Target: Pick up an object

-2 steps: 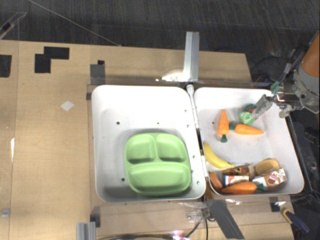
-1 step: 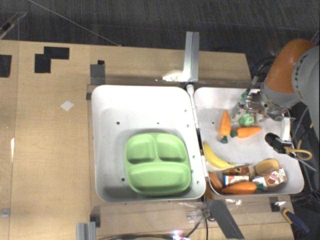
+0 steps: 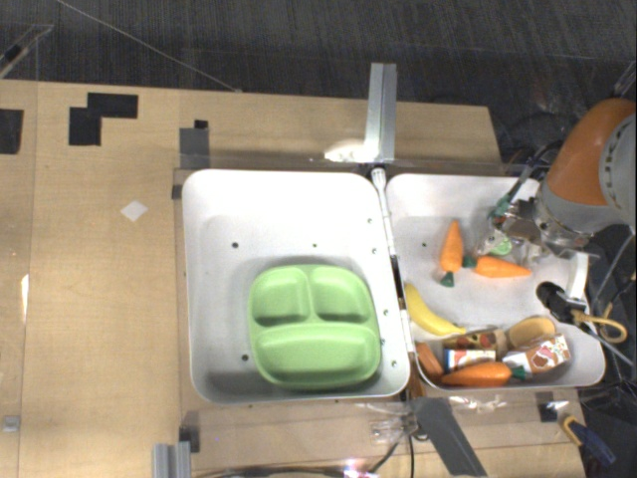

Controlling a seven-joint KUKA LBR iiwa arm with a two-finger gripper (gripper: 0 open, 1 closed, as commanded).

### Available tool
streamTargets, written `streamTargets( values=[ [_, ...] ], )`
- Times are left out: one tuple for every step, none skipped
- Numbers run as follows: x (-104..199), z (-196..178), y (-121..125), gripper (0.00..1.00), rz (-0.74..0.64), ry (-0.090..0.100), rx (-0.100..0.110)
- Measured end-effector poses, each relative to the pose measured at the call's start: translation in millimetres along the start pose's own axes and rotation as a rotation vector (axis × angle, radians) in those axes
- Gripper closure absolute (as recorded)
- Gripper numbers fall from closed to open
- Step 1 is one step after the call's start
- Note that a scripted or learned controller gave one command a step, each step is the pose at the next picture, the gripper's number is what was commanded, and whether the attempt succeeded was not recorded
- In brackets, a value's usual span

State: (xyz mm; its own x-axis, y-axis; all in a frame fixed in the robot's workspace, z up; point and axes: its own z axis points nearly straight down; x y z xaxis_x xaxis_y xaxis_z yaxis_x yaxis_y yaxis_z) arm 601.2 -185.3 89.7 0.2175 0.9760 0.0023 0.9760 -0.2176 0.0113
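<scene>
Orange carrots are seen in the right bin (image 3: 418,199): one carrot (image 3: 453,246) stands nearly upright in the picture near the bin's middle, and a second carrot (image 3: 503,267) lies crosswise just right of it, its thick end toward the first. The tool (image 3: 510,229) is placed directly above the crosswise carrot, just beside it or touching; how wide it is set cannot be told, and no object is seen gripped in it. The grey arm (image 3: 597,167), with its orange band, is entered from the right edge. Lower in the same bin a banana (image 3: 430,315) is laid against the left wall. Along the near wall a third carrot (image 3: 476,373), a brown cup (image 3: 530,331) and small packaged items are crowded together. In the left bin (image 3: 214,267) a green divided tray (image 3: 316,324) is set toward the near side. Both bins are carried side by side on the light wooden counter (image 3: 90,297).
</scene>
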Motion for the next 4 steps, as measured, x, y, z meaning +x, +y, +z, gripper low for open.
streamTargets(
  values=[
    [2, -14, 3, 1.00, -0.003, 0.003, -0.008],
    [60, -145, -77, 1.00, -0.185, 0.000, 0.005],
    [96, -130, -136, 1.00, -0.308, 0.000, 0.009],
    [169, -113, -78, 1.00, -0.544, 0.002, 0.007]
  ],
)
